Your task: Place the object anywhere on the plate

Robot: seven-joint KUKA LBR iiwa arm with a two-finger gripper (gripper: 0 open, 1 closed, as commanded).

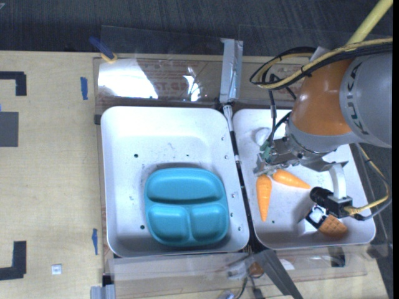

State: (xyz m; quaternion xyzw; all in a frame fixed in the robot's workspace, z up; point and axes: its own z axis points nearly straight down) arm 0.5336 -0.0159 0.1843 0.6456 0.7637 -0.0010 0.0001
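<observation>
A blue plate (pixel 186 205) with three compartments lies in the left bin (pixel 118 142), towards its front. In the right bin (pixel 365 232) two orange carrots meet at their thick ends: one (pixel 264 198) points toward the front, the other (pixel 291 179) lies slanted to the right. My gripper (pixel 270 159) hangs right above where the two carrots meet, under the grey and orange wrist (pixel 321 104). Its fingertips are hidden by the wrist and the cables.
A brownish-orange lump (pixel 332 227) lies in the front right corner of the right bin. A small white thing (pixel 260 134) sits near that bin's back left. The ridge between the bins (pixel 238 167) runs just left of the gripper.
</observation>
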